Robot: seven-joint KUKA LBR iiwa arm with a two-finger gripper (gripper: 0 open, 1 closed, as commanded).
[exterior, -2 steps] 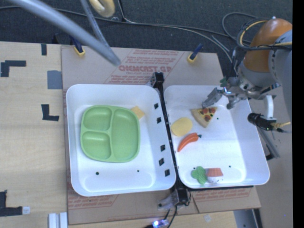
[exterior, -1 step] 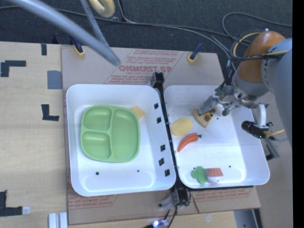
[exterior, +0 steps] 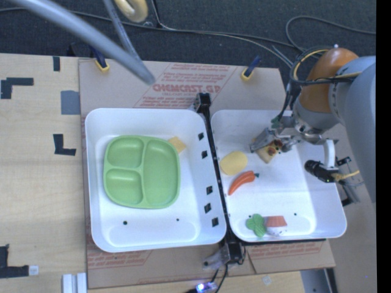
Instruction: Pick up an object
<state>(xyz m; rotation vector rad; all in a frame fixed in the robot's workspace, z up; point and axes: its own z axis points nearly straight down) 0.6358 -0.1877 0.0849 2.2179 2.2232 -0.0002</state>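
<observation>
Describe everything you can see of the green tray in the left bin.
The green tray is a light green, rounded-square plate that looks like plastic, divided into three compartments: two smaller ones stacked on its left side and one long one on its right. It lies flat, right way up, on the floor of the left bin, toward the upper middle. All three compartments hold nothing. A small yellow piece sits against its upper right corner.
</observation>
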